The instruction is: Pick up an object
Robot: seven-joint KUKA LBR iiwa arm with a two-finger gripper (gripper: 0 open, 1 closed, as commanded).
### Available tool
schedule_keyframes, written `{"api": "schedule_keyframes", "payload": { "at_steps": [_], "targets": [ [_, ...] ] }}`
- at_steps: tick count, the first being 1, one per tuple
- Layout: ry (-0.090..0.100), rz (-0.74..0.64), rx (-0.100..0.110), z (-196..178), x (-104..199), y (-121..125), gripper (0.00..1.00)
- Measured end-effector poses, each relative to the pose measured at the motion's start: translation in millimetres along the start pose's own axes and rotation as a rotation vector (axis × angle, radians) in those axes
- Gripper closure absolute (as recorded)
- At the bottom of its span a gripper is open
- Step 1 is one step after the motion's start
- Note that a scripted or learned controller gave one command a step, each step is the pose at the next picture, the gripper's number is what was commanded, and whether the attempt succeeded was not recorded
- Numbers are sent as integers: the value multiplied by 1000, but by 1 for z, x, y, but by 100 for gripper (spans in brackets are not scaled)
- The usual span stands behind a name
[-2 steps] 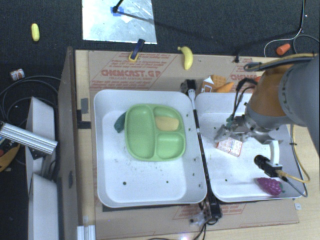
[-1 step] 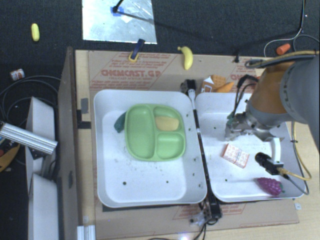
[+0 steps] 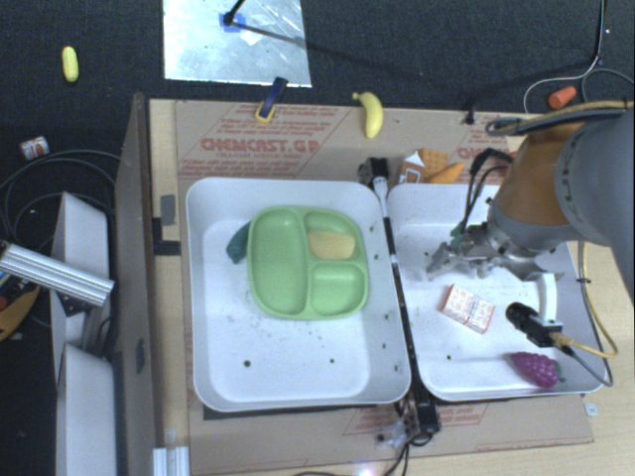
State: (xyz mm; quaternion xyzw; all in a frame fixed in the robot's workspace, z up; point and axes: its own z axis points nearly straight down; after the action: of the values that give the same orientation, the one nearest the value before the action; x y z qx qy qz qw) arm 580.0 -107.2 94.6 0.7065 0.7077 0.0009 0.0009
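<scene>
Grey arm (image 3: 585, 181) over right shallow white bin (image 3: 427, 365); gripper (image 3: 451, 259) low on the bin floor, finger state indeterminable. Approach step: small red-and-white carton (image 3: 467, 308) lies just beside it, ungrasped. Next, centre over it.

Arm (image 3: 585, 181) cut off at right
</scene>
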Motion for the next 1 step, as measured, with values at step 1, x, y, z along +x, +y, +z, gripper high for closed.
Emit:
{"api": "schedule_keyframes", "payload": {
  "at_steps": [1],
  "targets": [
    [-2,-2,-4,10,-29,53,0]
  ]
}}
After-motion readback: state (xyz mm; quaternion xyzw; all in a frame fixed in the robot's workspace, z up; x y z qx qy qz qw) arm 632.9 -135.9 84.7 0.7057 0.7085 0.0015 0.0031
